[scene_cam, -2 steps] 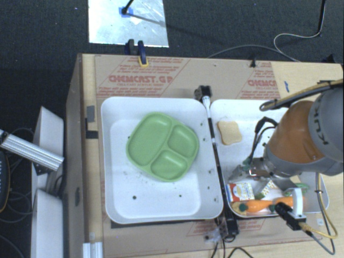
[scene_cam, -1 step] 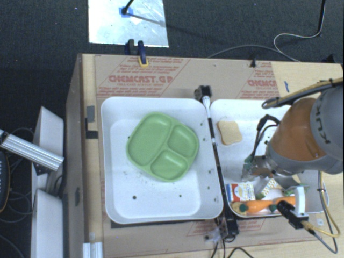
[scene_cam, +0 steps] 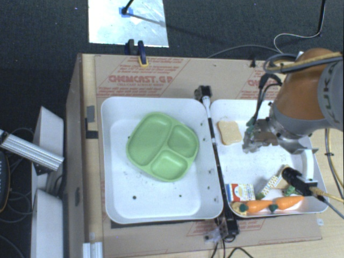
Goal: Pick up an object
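Observation:
My gripper (scene_cam: 251, 143) hangs low over the middle of the right bin (scene_cam: 269, 160), just right of a tan slice of bread (scene_cam: 229, 131) that lies near the bin's left wall. Along the bin's front edge lie an orange carrot (scene_cam: 271, 203), a small white and red carton (scene_cam: 241, 191) and a yellowish wedge-shaped piece (scene_cam: 271, 184). I see nothing held at the gripper. The grey arm with its orange band (scene_cam: 303, 93) covers the bin's far right corner.
The left bin (scene_cam: 115, 160) holds a green divided plate (scene_cam: 163, 145). A black divider rail (scene_cam: 213, 144) runs between the two bins. Cardboard sheeting (scene_cam: 161, 74) lies under both bins, with a blue and yellow clamp (scene_cam: 141, 51) at its back edge.

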Controlling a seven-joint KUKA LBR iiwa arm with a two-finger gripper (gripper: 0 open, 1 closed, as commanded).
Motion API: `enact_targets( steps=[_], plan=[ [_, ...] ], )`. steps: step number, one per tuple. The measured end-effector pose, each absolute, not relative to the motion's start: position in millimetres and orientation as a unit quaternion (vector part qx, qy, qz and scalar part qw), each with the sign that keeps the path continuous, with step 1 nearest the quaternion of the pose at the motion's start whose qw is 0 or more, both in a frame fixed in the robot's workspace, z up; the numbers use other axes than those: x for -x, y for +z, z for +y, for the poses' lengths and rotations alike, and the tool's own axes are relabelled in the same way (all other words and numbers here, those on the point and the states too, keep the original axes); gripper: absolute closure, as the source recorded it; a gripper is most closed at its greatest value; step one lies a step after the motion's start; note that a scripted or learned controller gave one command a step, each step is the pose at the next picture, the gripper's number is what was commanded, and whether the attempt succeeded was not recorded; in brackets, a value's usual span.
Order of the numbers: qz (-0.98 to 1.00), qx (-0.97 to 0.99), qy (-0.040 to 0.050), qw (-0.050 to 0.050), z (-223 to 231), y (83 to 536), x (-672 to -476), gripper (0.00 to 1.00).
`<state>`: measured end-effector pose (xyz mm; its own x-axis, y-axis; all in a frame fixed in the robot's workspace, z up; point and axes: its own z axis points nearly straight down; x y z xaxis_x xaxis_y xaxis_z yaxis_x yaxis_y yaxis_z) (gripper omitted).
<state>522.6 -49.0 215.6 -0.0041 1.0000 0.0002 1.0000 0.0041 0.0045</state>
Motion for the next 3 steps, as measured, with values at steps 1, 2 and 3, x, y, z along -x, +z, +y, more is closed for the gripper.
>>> enact_targets(
  steps=[1,2,3],
  plan=[
    [0.708,-0.706,0.0007,0.002,-120,241,-563.4,1.00],
    [0.708,-0.706,0.0006,0.001,-119,241,-563.3,0.00],
    [0.707,-0.707,0.0003,0.001,-143,84,-548.9,0.00]
  ],
)
